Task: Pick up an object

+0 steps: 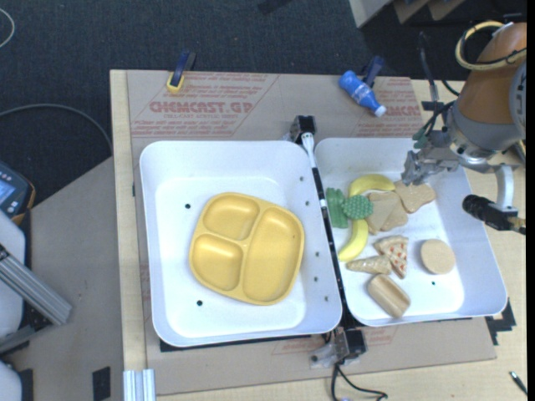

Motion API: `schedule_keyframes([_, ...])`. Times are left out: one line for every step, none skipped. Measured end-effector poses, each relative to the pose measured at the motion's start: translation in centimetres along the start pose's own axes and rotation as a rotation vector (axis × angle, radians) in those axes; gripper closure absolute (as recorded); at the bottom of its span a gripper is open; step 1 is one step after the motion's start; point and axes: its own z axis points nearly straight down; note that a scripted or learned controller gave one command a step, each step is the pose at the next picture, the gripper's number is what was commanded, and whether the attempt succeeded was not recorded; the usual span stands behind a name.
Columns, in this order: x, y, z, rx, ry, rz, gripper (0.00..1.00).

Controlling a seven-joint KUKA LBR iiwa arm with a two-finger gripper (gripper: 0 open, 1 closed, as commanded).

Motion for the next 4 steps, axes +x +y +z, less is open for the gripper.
schedule_keyframes([-0.1, 0.4, -4.4, 0.0, 0.0, -0.001, 1.0])
schedule_keyframes([-0.1, 0.6, -7.8, 0.0, 0.0, -0.002, 1.0])
schedule_keyframes([4.8, 1.9, -8.5, 0.002, 0.003, -0.006, 1.0])
schedule_keyframes([11.2, 2.5, -7.7, 0.008, 0.005, -0.008, 1.0])
